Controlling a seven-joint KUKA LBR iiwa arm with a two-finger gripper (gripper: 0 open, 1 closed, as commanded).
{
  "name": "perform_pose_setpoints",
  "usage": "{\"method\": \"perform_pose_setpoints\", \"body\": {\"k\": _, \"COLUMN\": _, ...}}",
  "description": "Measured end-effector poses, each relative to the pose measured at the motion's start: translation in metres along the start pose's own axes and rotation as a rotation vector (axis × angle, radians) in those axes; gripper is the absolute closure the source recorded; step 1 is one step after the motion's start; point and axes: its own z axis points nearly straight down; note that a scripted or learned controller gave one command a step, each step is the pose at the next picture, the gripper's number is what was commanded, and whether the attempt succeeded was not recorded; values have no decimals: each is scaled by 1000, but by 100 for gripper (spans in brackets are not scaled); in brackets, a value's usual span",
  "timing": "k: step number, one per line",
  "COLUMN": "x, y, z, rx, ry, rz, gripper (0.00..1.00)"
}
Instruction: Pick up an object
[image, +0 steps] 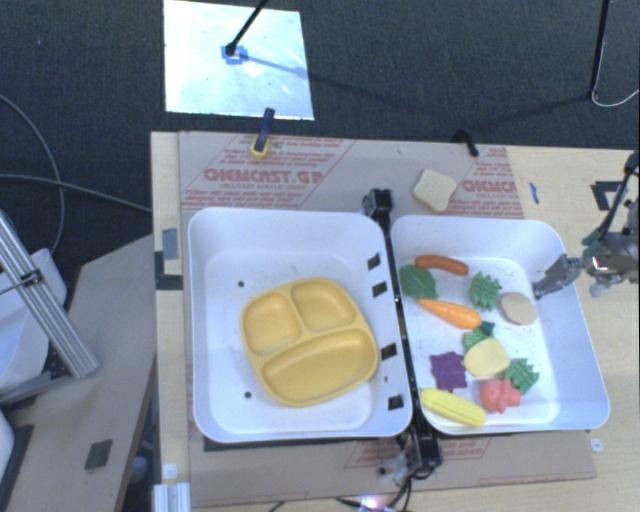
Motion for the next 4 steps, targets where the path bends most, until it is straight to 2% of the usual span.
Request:
{"method": "perform_pose_setpoints", "body": {"k": 1, "x": 116, "y": -30, "z": 88, "rx": 11, "ry": 8, "rz": -10, "gripper": 0}}
{"method": "perform_pose_setpoints", "body": {"k": 2, "x": 33, "y": -39, "z": 188, "rx": 3, "ry": -2, "rz": 9, "gripper": 0}}
{"method": "perform_pose_setpoints", "body": {"k": 3, "x": 37, "y": -36, "z": 171, "rx": -3, "ry": 0, "rz": 2, "gripper": 100}}
{"method": "perform_pose_setpoints", "body": {"k": 4, "x": 17, "y": 57, "z": 183, "rx": -8, "ry": -3, "rz": -3, "gripper": 100}}
